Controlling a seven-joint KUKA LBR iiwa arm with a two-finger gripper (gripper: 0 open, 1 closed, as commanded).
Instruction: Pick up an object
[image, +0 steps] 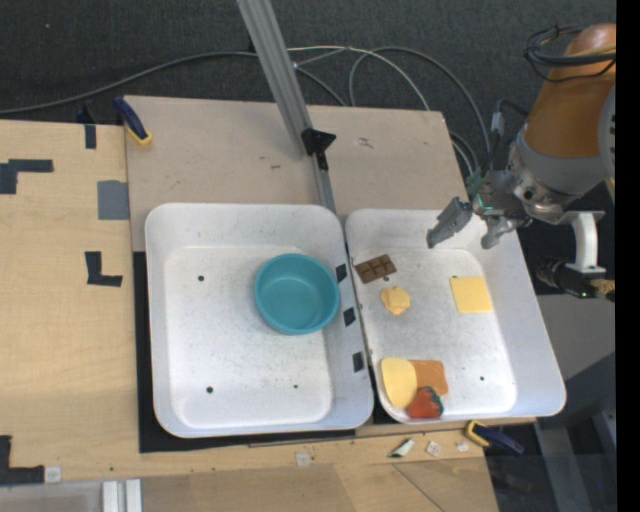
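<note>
Gripper (472, 228) open and empty above the right bin (535, 330), yellow square block (470, 294) just below it

Left shallow white bin (170, 300): one round teal bowl (296, 292), right of centre, near the wall shared with the right shallow white bin (520, 330).

Right bin: brown chocolate-bar piece (376, 268) at rear left; small yellow lump (396, 300) just before it; flat yellow square (470, 294) to their right; yellow, orange and red pile (413, 384) at front left.
</note>
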